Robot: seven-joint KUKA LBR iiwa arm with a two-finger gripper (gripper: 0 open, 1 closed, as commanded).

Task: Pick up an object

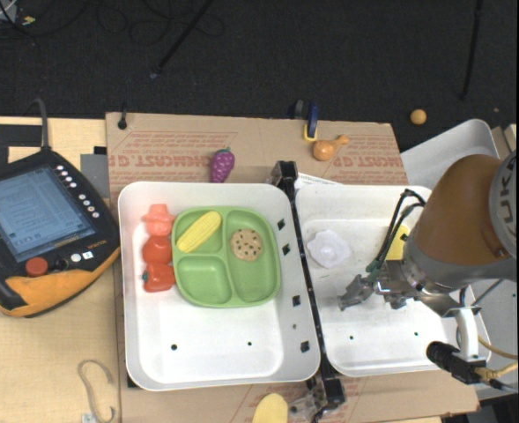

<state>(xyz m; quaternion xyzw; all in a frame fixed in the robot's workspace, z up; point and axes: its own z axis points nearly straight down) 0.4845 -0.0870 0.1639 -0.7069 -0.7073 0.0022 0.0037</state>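
Nearest us, the grey arm (470, 227) with its orange band reaches in from the right over the right bin (374, 346), and we see its claw (358, 294) low above the bin's white floor; we cannot tell whether it is parted or clenched, and nothing shows between its tips. Beside it, the left bin (206, 351) holds a green divided tray (208, 282) carrying a yellow corn cob (196, 230) and a cookie (246, 244), with a red toy figure (157, 256) touching the tray's left edge. We also see a clear plastic cup (329, 248) lying in the right bin, near the claw but apart from it.
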